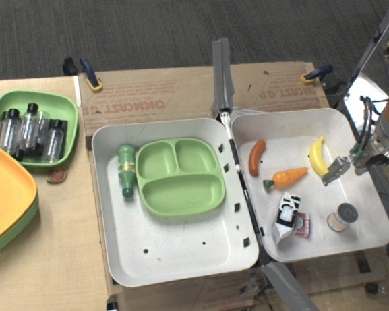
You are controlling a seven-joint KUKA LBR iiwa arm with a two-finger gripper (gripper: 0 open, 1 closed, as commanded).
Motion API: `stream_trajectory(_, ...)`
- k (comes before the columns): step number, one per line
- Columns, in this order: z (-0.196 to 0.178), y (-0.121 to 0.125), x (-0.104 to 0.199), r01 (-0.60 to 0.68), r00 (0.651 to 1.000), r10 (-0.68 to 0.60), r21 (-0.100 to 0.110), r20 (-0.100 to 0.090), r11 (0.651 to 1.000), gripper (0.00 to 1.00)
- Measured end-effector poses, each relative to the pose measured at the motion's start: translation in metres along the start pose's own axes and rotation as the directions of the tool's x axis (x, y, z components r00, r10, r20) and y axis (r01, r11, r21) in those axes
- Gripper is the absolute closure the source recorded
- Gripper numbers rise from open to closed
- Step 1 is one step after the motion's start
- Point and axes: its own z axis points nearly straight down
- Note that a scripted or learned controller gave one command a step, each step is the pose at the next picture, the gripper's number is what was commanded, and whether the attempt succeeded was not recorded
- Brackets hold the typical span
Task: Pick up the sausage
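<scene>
Can [341, 217] stood by right bin's [311, 251] front-right corner. Sausage [256, 157] lay near that bin's back-left corner, beside carrot [289, 176]. Gripper [336, 170] hovered near right edge, well apart from sausage; grip state unclear. Likely approach not begun.

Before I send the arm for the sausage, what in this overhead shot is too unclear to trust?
- Gripper, camera view: small and blurred over the right white bin; jaw state unreadable.
- Arm: cut off by the right edge.
- Black-and-white crumpled packet: label too small to read.
- Small round can: contents unclear.
- Stacked orange plates: cut off by the left edge.
- The red-orange sausage itself is plain.
</scene>
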Motion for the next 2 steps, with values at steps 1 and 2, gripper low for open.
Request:
stream_trajectory(1,0.087,0.017,0.041,0.119,0.993,-0.119,-0.001,0.0,0.993,0.0)
stream_trajectory(2,0.086,0.034,0.059,0.026,1.0,-0.026,-0.002,0.001,1.0,0.0)
